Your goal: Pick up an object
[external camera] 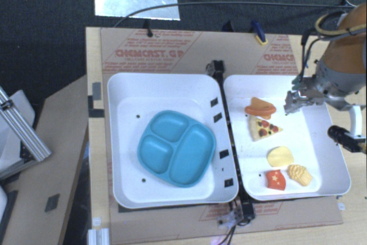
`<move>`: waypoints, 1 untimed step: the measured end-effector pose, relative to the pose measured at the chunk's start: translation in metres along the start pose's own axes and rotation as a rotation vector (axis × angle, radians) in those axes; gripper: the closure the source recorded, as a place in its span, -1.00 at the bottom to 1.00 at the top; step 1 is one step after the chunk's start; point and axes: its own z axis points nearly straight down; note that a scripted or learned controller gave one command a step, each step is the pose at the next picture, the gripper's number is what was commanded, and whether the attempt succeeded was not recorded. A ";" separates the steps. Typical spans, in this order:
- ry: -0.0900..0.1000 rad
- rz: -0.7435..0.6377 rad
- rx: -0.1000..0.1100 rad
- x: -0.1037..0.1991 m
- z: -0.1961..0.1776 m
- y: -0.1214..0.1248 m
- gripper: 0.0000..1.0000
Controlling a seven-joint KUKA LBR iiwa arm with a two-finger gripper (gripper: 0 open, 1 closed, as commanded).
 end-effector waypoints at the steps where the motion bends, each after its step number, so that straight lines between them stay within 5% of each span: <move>1: 0.004 -0.003 0.007 0.051 0.005 -0.004 1.00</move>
